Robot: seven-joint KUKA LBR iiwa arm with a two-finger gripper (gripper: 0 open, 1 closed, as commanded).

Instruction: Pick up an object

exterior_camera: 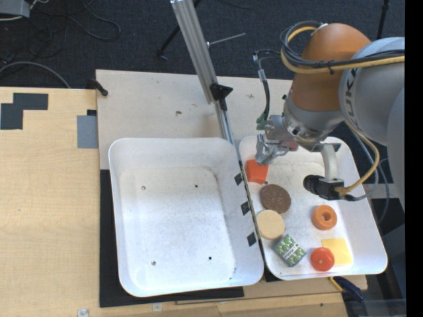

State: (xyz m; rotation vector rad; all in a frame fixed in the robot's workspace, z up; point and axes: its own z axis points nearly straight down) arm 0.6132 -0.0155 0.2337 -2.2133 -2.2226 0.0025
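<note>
Nearest the camera, the right bin [370,259] carries the loose items. Target — orange block [256,172] — lies at the bin's far-left corner, directly beneath the pincer [266,152]. Jaw state: cannot tell — no grip confirmed.

I see the gripper [263,156] just above a block [256,172] at the right bin's [370,259] rear-left corner.

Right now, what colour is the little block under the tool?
Orange-red: the block sits just below the tool in the camera view.
</note>
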